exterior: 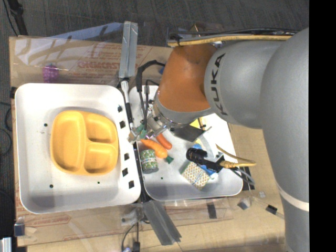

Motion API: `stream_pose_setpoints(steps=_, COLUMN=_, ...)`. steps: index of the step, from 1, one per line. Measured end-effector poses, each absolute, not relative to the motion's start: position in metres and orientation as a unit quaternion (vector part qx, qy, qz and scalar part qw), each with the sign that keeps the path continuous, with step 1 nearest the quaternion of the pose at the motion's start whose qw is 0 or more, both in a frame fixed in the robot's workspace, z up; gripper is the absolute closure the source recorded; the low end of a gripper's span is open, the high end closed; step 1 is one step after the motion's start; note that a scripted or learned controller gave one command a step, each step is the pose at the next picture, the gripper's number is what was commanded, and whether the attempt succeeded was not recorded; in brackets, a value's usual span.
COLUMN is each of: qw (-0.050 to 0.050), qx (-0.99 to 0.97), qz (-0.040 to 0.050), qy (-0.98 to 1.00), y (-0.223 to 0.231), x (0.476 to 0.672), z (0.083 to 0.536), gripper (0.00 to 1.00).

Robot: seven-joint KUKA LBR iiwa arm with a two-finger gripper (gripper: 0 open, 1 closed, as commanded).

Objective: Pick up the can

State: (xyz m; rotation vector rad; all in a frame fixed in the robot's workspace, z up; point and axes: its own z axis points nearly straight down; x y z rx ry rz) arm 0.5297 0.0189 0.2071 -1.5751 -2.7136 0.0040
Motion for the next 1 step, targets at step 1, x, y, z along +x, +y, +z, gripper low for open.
stream_pose_setpoints(steps=1, qw=0.0, qx=-0.359, qz=0.0003, qy=-0.933, y=-0.0375, x=0.5474, z=0.1918, gripper=1.0)
